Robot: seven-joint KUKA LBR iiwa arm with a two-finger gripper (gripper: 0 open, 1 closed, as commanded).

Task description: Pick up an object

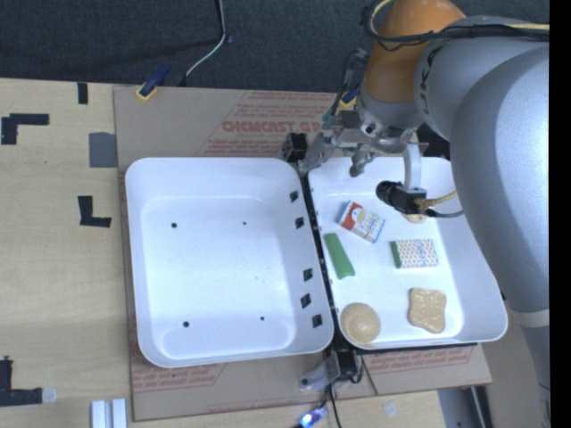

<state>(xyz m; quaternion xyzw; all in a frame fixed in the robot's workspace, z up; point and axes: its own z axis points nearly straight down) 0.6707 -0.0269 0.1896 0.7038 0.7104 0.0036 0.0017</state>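
1. Objects sit in the right bin [482, 328], right half of frame: a flat green bar [339, 255], a small white carton [360, 222] with red and blue print (text unreadable), a dotted pad [415, 253] with a green edge, a round tan disc [360, 322], and a lumpy tan piece [427, 309].
2. Left bin [214, 266]: smooth white plastic, 4 dark dots on its floor.
3. Cardboard sheet [241, 127] under the bins carries faded red print, not legible.
4. Gripper [357, 154] hovers over the right bin's upper edge, nothing between its fingers; spread, can't tell.

Bins [214, 257] smooth glossy white plastic; arm [500, 132] satin grey metal; bench [53, 239] matt cardboard-like.
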